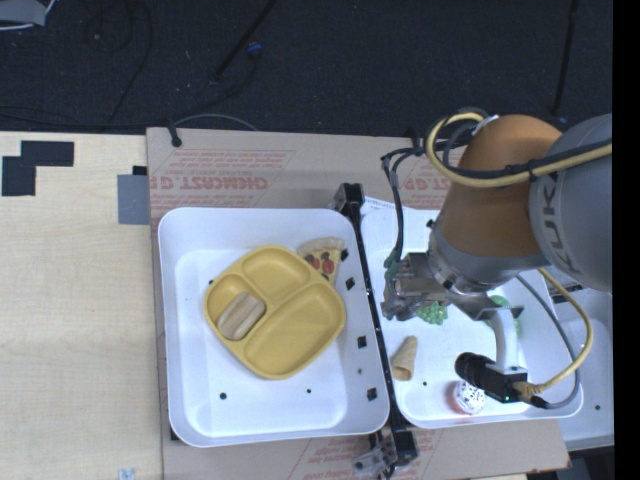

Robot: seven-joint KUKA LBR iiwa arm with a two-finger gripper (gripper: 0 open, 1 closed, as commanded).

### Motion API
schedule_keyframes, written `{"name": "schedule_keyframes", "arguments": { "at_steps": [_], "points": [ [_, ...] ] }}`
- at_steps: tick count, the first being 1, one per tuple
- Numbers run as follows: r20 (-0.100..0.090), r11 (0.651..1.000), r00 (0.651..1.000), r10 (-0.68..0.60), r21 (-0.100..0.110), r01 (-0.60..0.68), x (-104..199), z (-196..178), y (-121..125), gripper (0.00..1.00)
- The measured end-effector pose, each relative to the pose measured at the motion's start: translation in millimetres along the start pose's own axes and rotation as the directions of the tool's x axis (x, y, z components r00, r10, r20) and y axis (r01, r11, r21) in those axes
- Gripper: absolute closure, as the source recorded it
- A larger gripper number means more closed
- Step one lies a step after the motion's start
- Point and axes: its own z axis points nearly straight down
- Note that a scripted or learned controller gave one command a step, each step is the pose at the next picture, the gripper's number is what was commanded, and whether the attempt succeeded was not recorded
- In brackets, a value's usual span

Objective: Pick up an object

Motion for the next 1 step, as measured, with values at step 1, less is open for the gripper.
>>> {"name": "schedule_keyframes", "arguments": {
  "at_steps": [1],
  "points": [
    [0.001, 1.000, 1.000, 0.000, 0.000, 0.000, 56.2, 1.7, -13.9, 1.00]
  ]
}}
